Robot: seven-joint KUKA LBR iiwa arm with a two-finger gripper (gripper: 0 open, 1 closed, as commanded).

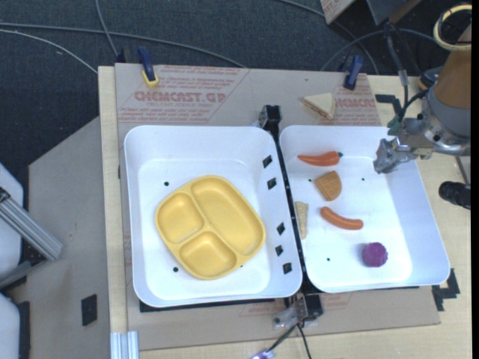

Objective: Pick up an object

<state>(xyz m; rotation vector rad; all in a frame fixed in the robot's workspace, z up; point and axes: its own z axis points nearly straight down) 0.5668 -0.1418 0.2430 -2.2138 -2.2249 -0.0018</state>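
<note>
I counted one yellow tray (210, 226) in the left bin (142, 200); the right bin (419, 223) held one carrot (319, 158), cookie (328, 185), sausage (342, 218) and plum (375, 254); the claw (388, 158) hung above the carrot's end of it; I couldn't tell its grip.

Bright, even overhead light (soft shadows), slightly grainy focus.
</note>
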